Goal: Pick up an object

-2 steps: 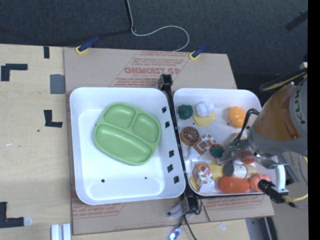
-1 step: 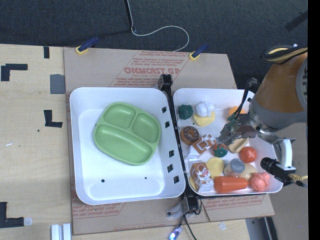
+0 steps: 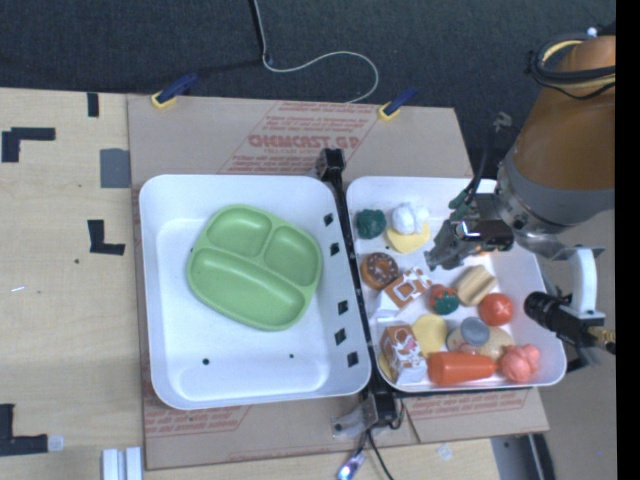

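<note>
Over the right bin (image 3: 556,268), the arm (image 3: 560,158) lowers its tool (image 3: 447,250), finger state unclear.

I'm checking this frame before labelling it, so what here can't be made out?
- Gripper: dark and small in the camera view, over the right bin; its finger state is unreadable.
- Toys under the gripper: covered by it.
- Small toys beside the carrot: too crowded and blurred to identify.
- Arm: cut off by the right edge.
- Green plate: compartment contents, if any, too faint to tell.
</note>
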Controlling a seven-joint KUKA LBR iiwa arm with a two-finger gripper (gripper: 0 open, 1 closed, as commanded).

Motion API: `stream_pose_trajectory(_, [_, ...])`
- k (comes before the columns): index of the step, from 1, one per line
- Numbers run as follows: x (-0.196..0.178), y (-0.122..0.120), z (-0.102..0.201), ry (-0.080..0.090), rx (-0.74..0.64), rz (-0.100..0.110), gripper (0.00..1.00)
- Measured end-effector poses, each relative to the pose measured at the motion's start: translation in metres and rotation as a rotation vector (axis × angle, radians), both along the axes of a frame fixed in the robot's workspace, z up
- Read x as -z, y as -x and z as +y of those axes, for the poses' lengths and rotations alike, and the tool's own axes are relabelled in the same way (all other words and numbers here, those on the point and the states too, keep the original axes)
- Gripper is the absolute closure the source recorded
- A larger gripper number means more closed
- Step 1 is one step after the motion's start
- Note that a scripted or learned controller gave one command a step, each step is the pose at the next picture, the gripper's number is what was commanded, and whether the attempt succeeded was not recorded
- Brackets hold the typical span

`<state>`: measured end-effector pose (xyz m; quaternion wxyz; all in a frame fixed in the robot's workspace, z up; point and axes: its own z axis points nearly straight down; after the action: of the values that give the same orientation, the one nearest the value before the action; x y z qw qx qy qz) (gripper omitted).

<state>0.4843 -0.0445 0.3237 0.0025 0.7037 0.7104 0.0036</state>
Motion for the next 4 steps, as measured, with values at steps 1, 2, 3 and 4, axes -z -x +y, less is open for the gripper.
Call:
stream_pose_trajectory(1, [0.102,0.002,0.041,0.000,0.006,0.018,1.00])
stream_pose_trajectory(2, [0.012,0.000,0.111,0.000,0.000,0.003,1.00])
stream_pose_trajectory(3, [-0.087,0.000,0.192,-0.003,-0.003,-0.001,1.00])
stream_pose_trajectory(4, [-0.091,0.001,0.187,0.004,0.006,0.011,1.00])
